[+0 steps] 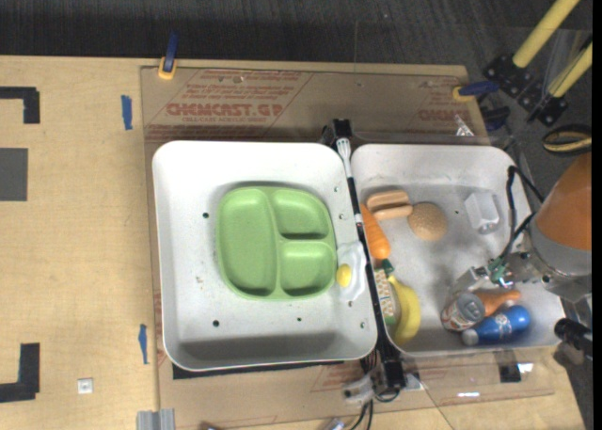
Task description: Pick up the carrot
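The carrot (376, 236) is a short orange piece lying against the left wall of the right bin (442, 167), just below a hot-dog bun (388, 200). My gripper (489, 276) hangs low over the right side of that bin, above a small can (463, 310) and a blue bottle (500, 326). It is well to the right of the carrot and apart from it. The grey arm with its orange band (569, 216) comes in from the right edge.
A round tan item (428, 221), a clear cup (482, 210) and a banana (406, 310) also lie in the right bin. The left bin (179, 259) holds a green divided plate (277, 240) and a small yellow piece (344, 276).
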You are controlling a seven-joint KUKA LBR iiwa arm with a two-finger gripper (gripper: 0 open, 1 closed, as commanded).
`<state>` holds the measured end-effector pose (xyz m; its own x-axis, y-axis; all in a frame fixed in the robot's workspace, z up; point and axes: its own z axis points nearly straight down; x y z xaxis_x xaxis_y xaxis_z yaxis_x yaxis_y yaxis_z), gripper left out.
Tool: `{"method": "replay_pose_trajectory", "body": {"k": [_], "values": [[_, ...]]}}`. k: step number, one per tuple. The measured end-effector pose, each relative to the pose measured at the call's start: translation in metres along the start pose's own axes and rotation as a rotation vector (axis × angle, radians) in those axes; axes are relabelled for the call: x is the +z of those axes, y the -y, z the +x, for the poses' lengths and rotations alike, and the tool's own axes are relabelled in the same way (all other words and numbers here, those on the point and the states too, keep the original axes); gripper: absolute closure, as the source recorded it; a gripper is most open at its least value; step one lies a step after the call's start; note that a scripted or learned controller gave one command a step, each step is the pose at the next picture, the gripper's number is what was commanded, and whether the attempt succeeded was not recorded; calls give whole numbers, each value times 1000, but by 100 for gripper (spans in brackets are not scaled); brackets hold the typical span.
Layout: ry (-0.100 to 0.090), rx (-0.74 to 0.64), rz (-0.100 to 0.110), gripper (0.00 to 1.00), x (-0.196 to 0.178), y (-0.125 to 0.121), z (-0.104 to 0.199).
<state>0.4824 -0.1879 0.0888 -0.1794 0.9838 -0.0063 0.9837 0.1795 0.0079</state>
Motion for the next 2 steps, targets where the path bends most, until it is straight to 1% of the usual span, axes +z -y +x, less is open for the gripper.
{"method": "replay_pose_trajectory", "body": {"k": [1, 2], "values": [[-32, 376, -6, 0, -2, -5, -20], [-2, -62, 2, 0, 0, 3, -14]]}}
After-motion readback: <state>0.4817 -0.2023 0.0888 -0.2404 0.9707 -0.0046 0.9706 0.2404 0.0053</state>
